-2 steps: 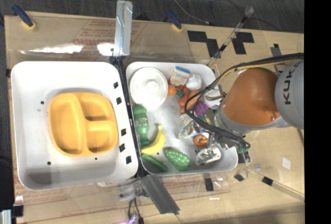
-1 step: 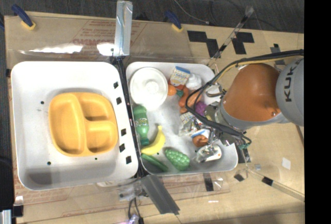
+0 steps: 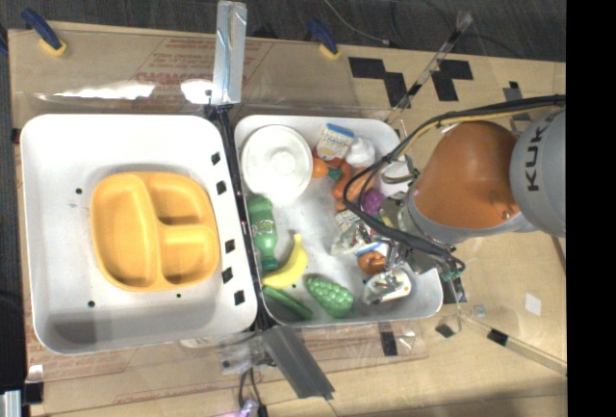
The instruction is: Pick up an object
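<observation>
Gripper [image 3: 385, 278] low in right bin [image 3: 318, 128], near front-right corner, among crinkly foil-like clutter [image 3: 351, 234]; its state cannot be told, wrist blocks the view. No object seen held. Closest candidates: green pod [image 3: 328, 296] and banana [image 3: 289, 271] just left, bottle [image 3: 263, 232] beyond. Judgement: pod and banana light, stiff toys, smooth and likely slippery; pinch across the narrow middle. Foil soft, would crumple. White lid [image 3: 277, 158] at back. Yellow tray [image 3: 154, 230] in left bin [image 3: 58, 145].
</observation>
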`<action>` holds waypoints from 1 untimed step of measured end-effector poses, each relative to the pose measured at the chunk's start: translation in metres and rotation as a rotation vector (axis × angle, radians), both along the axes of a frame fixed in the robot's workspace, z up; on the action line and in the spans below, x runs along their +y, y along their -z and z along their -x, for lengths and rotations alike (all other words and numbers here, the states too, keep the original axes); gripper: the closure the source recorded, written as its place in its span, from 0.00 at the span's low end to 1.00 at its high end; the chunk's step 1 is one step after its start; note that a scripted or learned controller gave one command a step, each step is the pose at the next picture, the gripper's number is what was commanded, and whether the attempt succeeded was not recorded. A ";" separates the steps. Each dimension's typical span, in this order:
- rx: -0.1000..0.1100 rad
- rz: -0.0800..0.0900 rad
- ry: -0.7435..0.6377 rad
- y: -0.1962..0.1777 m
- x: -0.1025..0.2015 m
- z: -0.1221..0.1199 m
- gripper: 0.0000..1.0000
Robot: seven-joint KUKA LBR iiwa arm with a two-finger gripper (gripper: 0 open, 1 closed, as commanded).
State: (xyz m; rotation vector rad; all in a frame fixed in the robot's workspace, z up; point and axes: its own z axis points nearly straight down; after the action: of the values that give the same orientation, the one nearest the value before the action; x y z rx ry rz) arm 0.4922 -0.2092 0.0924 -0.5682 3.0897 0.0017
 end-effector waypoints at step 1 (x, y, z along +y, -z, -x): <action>0.001 0.000 -0.039 0.000 0.005 0.006 0.00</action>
State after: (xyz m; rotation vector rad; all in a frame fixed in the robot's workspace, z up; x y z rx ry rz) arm 0.4861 -0.2045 0.0920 -0.6281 3.0787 0.0014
